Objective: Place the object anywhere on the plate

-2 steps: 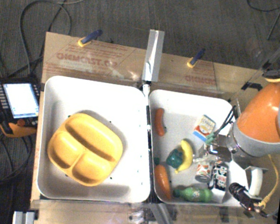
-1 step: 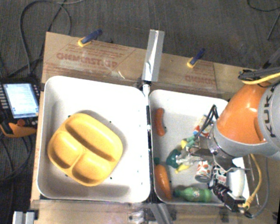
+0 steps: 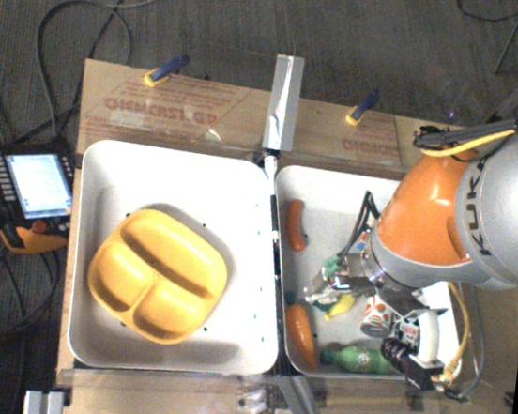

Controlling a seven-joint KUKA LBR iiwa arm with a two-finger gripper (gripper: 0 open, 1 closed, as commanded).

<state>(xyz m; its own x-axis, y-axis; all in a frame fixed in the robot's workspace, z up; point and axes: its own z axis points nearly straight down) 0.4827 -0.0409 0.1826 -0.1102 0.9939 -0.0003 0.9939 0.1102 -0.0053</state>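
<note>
- Camera view: two shallow white bins are seen side by side on the surface [image 3: 242, 119], a brown board with red lettering.
- The left bin [image 3: 95, 227] is occupied by a yellow plate [image 3: 159, 273] with three compartments, lying slightly left of the bin's centre and turned at a slant.
- The right bin [image 3: 332, 187] is entered by the arm [image 3: 485, 212] from the right; the orange band is seen above the wrist, over the bin's middle.
- The gripper [image 3: 348, 284] is positioned low over the middle of the right bin, amid a cluster of small objects.
- The state of the jaws cannot be told: the wrist and the clutter hide them, and no object can be confirmed between them.
- A small yellow and white object [image 3: 341, 305] is noted just below the gripper; contact cannot be judged.
- A red-orange sausage-shaped object [image 3: 295, 225] lies near the bin's left wall, well apart from the gripper.
- An orange rounded object [image 3: 300, 333] lies at the bin's lower left, beside a green object [image 3: 357, 358] along the lower wall.
- A small red and white can-like object [image 3: 377, 314] is seen just right of the gripper.
- All loose objects are recorded in the right bin; none lies on the plate.
- A handheld pendant [image 3: 27, 185] with a lit screen rests left of the surface.
</note>
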